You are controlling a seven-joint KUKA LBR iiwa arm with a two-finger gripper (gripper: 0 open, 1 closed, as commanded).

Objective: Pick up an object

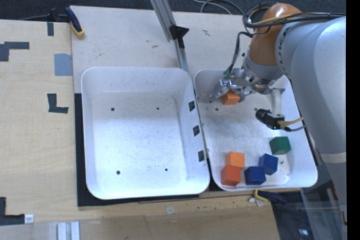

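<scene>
Gripper [228, 93] closed on orange block [230, 99] over far end of right bin [211, 121], grip apparently shallow, so likely to slip and drop among near blocks.

From my station, the arm [315, 64] covers the right bin's [209, 121] far right corner. Its fingertips blur together beside an orange block [230, 99].

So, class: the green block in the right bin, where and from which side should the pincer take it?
Grip the green block across its two flat side faces, coming straight down from above. It sits apart from the blue blocks, though the bin wall crowds its right side.
</scene>
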